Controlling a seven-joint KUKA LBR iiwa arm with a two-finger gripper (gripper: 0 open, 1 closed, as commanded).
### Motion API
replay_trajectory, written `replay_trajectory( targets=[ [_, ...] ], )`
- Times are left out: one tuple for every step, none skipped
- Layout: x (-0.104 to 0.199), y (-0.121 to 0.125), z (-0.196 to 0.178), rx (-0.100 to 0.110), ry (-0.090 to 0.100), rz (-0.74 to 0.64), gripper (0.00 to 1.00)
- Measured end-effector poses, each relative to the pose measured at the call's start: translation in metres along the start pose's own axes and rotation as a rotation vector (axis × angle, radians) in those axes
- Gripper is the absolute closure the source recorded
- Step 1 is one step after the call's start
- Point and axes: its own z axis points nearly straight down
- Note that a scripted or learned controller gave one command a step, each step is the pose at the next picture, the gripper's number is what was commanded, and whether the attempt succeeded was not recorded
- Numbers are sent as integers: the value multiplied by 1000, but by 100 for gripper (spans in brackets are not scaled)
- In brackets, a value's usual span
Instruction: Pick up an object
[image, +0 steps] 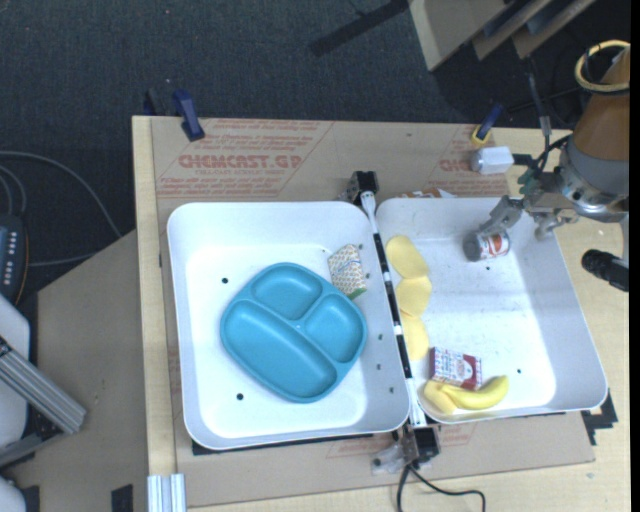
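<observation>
Banana (478, 394) lies nearest; far behind, pincer (490, 243) clenched around a small can (491, 244).

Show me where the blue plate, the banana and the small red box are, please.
blue plate (290, 332): camera view, on the ridge between its compartments.
banana (478, 395): camera view, middle of its curved body.
small red box (455, 367): camera view, centre of its top face.

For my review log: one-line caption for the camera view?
Gripper low in right bin; blue tray in left bin.
</observation>
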Motion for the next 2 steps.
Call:
replay_trajectory(
  targets=[
    [24, 32, 66, -18, -7, -1, 0],
    [24, 34, 55, -23, -11, -2, 100]
  ],
)
